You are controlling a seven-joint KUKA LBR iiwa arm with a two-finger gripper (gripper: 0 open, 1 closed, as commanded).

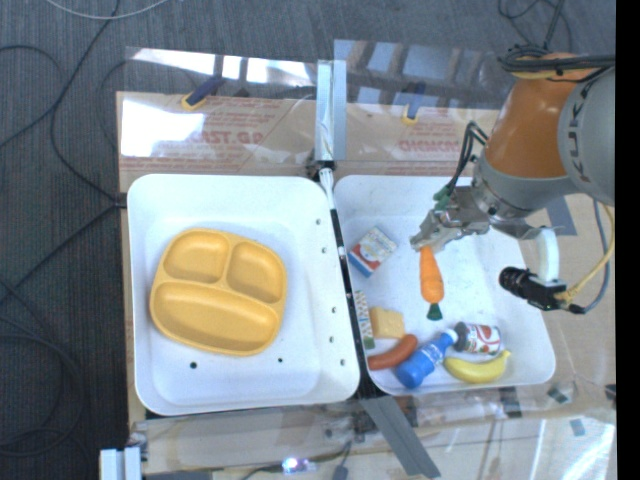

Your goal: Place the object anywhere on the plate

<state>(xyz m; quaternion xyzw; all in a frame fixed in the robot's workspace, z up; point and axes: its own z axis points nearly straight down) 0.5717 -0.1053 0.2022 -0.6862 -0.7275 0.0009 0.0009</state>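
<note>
Camera view: gripper [432,240] atop carrot [431,280].

You have bright, even light from above — both white bins [300,368] are nearly washed out. Strong glare sits on the clear sheets [230,128] in the upper middle of the frame. Shadows are soft and short — the picture is slightly grainy, not very sharp.

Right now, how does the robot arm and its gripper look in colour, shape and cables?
The arm is thick and rounded, grey with a broad orange band above the wrist and dark lettering on the grey shell. The gripper is a small grey metal piece. Black and yellow cables hang by the wrist, beside a white bracket that carries a black cylinder.
</note>
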